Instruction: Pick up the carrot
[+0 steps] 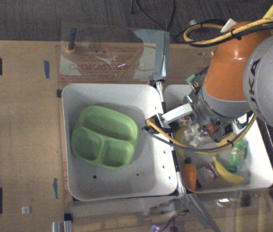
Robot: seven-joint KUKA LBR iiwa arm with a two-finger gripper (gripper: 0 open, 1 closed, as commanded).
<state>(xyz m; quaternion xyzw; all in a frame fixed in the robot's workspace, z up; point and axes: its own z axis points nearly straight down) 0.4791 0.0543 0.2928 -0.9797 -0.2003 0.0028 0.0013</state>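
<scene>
In the right bin (266,175), near its front-left corner, the carrot (190,175) lies against the left wall, orange body with green top pointing toward the bin's middle, free of the arm. Just right of it sits a small clear wrapped item (206,173), then a banana (225,172) lying diagonally, touching or nearly touching a green bottle (238,152) by the right wall. The arm (252,76) comes in from the right and hangs over the back half of this bin; its orange band and grey link cover most of the contents there. Black letters "KU" read vertically on the grey link, rest cut off. The gripper (199,132) sits low over a cluster of items in the bin's middle, back from the carrot; can't tell how it is set, wrist hardware and a yellow cable loop (163,132) block it. Left bin (78,178) holds a green three-compartment tray (105,136), tilted diagonally, nothing in its compartments. Tabletop (20,129) is tan board with black corner marks and blue tape strips. No other legible writing.
</scene>
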